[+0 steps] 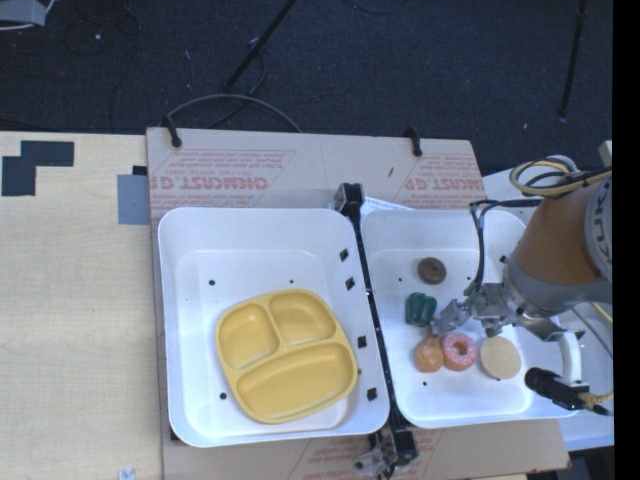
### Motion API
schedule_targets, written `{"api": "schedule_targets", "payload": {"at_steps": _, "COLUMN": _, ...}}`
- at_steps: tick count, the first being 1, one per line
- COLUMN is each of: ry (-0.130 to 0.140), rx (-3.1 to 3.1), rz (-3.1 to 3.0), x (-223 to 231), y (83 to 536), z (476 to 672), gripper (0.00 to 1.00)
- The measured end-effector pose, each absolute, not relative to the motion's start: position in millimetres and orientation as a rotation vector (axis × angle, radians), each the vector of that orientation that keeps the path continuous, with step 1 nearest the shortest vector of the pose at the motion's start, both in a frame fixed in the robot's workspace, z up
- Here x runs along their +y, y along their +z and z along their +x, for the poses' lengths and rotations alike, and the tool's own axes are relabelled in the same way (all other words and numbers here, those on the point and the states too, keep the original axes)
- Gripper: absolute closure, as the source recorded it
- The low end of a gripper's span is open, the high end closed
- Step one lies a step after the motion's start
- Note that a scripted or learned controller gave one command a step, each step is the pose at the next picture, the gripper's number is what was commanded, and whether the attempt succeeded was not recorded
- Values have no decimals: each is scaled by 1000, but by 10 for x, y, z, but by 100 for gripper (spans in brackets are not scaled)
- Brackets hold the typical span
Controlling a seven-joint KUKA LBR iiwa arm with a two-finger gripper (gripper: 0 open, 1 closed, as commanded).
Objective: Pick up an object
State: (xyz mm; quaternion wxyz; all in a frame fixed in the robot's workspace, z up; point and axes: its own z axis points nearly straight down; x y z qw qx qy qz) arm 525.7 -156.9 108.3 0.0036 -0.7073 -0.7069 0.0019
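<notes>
The right bin (400, 230) holds several small things. A brown disc (432, 269) lies toward the back, with a green piece (419, 309) in front of it. Nearer the front sit an orange ball (429, 355), a pink donut (460, 350) and a cream round piece (500, 358) in a row. My gripper (457, 315) reaches in from the right and hangs just above the donut, right of the green piece. Nothing is visibly held in it.
The left bin (190, 238) holds a yellow divided plate (287, 355). A black divider (365, 298) runs between the two bins. Cardboard (300, 168) lies under the bins, and the wooden bench (70, 308) extends to the left.
</notes>
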Motion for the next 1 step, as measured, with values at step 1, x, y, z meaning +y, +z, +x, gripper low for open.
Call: {"api": "schedule_targets", "payload": {"at_steps": 1, "ry": 3, "rx": -2213, "rz": -2223, "x": -1581, "y": 1208, "z": 5265, "gripper": 100}}
